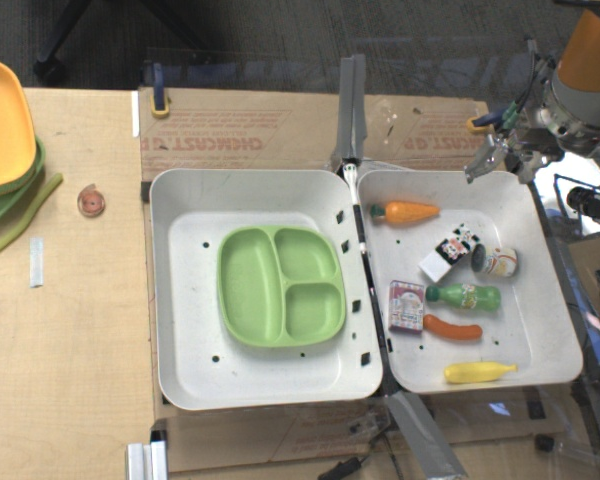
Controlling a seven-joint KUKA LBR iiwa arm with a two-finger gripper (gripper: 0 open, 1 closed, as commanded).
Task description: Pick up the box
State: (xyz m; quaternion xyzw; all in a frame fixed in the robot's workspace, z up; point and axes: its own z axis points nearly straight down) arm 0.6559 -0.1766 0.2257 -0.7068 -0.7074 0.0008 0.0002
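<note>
The small pink-and-white printed cardboard box (407,306) lies flat at the right bin's (552,268) left side, just beside the green plastic bottle (467,297). The gripper (500,148) hovers over the bin's far rim — clenched or released, I cannot tell. It should descend squarely over the box, clear of the bottle — and the nearby orange sausage-shaped toy (452,328).

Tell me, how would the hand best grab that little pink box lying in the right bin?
Probably from straight above. The pink box lies flat near the right bin's left wall, so the hand would likely pinch its two long edges. The green bottle and the sausage crowd its right side, leaving little room there.
</note>
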